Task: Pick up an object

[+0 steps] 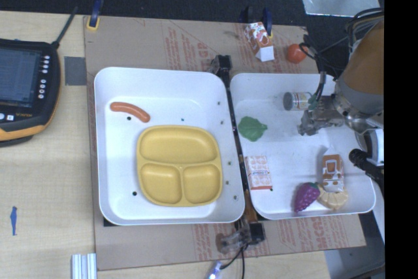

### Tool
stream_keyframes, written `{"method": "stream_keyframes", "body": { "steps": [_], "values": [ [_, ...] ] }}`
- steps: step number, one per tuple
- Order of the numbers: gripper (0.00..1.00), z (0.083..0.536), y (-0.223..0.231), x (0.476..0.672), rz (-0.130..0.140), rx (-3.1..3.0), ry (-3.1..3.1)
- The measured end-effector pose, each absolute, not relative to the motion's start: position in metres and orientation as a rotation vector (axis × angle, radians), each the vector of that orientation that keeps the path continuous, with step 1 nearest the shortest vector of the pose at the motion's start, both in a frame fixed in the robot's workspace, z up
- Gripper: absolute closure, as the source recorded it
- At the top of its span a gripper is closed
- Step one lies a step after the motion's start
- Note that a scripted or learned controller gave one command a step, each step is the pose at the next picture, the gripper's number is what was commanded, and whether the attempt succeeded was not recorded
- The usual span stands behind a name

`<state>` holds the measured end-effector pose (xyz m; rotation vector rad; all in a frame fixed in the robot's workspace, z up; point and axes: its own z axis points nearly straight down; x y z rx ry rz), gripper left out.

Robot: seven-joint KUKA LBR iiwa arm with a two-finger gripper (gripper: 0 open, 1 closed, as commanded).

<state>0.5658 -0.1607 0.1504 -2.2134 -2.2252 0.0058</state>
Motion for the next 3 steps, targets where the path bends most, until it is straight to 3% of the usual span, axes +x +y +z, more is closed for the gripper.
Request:
{"method": "stream_keyframes", "body": {
  "steps": [1,2,3],
  "values": [
    [1.00,0.167,-0.123,0.560,0.006,-2.212,-2.225],
    [1.00,0.195,-0.213,0.540,0.004,-2.218,-2.224],
    [1.00,0.174,-0.173,0.537,0.004,-2.213,-2.226]
  ]
}}
